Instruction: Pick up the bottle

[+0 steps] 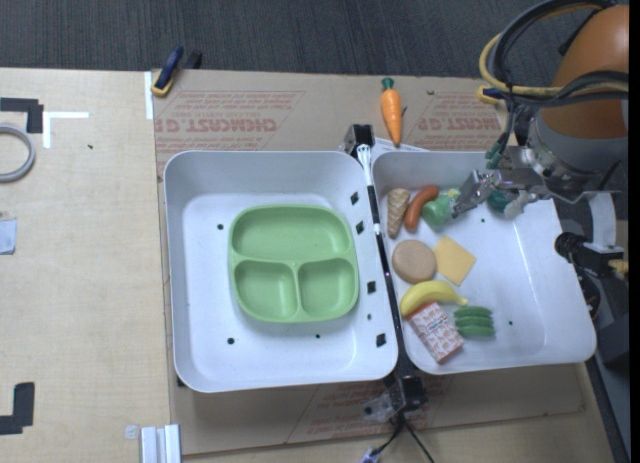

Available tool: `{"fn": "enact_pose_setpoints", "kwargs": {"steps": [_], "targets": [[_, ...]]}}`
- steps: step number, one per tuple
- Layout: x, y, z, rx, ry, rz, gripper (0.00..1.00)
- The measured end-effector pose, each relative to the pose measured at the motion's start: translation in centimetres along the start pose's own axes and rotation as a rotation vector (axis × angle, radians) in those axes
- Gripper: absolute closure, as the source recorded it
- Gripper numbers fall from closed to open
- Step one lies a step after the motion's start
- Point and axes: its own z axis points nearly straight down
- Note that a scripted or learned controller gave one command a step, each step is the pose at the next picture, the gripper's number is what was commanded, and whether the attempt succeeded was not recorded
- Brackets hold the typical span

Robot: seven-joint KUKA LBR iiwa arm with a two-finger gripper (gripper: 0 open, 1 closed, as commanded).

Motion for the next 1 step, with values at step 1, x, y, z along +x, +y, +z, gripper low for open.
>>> {"fn": "enact_pose_setpoints", "kwargs": {"steps": [1], "targets": [[-0.05, 0.04, -0.94, 0.000, -0.001, 0.001, 1.00]]}}
